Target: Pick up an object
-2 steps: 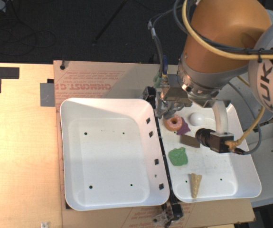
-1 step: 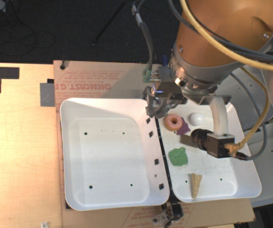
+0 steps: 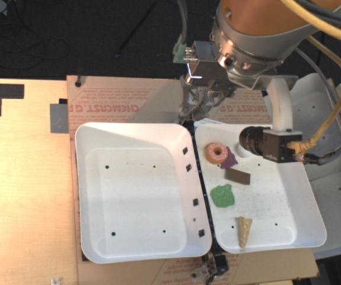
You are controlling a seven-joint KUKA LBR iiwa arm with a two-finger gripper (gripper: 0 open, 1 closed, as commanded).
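The right bin (image 3: 300, 218) holds several small objects. A pink frosted donut (image 3: 217, 153) lies near its back left, with a purple piece (image 3: 230, 160) touching its right side. Just in front of them are a dark brown block (image 3: 238, 176) and a green lump (image 3: 222, 196). A tan cone (image 3: 244, 231) lies near the front. My gripper (image 3: 201, 103) hangs from the grey and orange arm, above the back edge where the two bins meet. It is behind the donut and holds nothing that I can see.
The left bin (image 3: 87, 159) sits beside the right one, with a black divider strip (image 3: 197, 183) between them. A black cylindrical device (image 3: 264, 142) on a white bracket juts over the right bin's back. Brown cardboard (image 3: 123, 103) lies under the bins.
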